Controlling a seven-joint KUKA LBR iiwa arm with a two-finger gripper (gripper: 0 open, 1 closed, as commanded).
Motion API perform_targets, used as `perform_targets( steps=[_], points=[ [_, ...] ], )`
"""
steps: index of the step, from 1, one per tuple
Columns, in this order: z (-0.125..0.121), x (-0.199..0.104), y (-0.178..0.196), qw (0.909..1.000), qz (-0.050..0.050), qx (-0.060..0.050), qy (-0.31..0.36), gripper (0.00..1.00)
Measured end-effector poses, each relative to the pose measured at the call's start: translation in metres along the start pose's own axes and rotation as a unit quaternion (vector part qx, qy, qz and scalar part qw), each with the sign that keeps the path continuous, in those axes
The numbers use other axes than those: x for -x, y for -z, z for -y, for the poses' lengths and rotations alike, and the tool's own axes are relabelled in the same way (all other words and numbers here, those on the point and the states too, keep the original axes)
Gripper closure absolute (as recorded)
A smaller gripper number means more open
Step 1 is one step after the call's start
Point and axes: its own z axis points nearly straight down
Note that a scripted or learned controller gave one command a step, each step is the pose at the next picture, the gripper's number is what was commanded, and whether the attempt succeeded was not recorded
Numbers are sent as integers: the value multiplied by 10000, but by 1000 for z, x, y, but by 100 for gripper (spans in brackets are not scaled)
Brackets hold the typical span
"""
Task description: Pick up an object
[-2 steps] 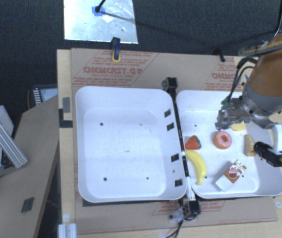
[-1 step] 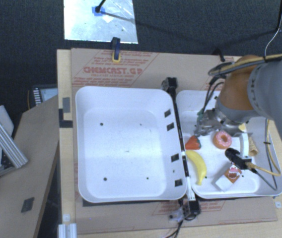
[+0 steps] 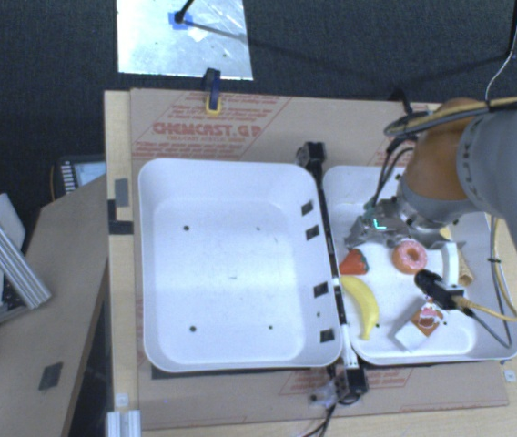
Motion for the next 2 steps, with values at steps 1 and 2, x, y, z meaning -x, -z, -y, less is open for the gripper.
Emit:
perform_targets(
  steps=[1,2],
  points=[
    [-1,0,11,10000,2,11,5,100],
    [-65,-2,15,10000,4,34,22,100]
  ],
)
